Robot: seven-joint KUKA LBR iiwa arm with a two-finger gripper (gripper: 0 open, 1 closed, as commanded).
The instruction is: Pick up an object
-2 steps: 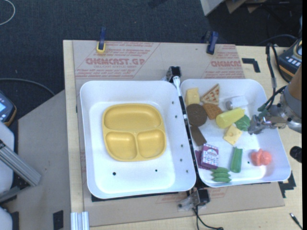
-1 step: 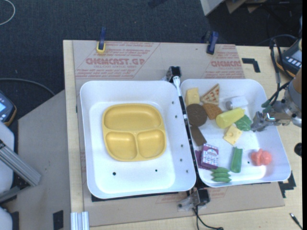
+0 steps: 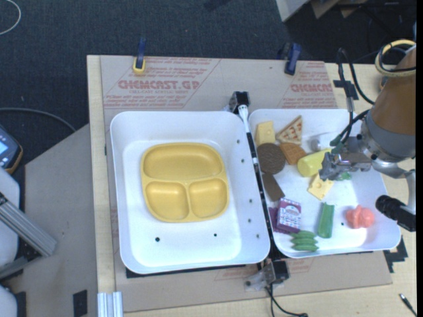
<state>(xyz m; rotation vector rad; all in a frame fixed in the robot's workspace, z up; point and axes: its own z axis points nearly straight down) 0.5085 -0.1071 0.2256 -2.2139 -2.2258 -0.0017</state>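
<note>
The right bin (image 3: 370, 238) holds several toy foods. Among them are a yellow lemon-like piece (image 3: 308, 164), a holed cheese wedge (image 3: 320, 189), a round brown cookie (image 3: 269, 158) and a green cucumber (image 3: 325, 220). There are also a purple packet (image 3: 289, 215), a pea pod (image 3: 305, 242) and a pink piece (image 3: 359, 217). My gripper (image 3: 335, 169) hangs low in this bin, right beside the yellow piece and just above the cheese wedge. I see nothing clearly held in it.
A yellow three-part plate (image 3: 184, 180) lies in the left bin (image 3: 125, 177). A yellow block (image 3: 265, 133) and a triangular cracker (image 3: 290, 130) sit at the right bin's far side. Black clips (image 3: 239, 100) join the bins at their shared rim.
</note>
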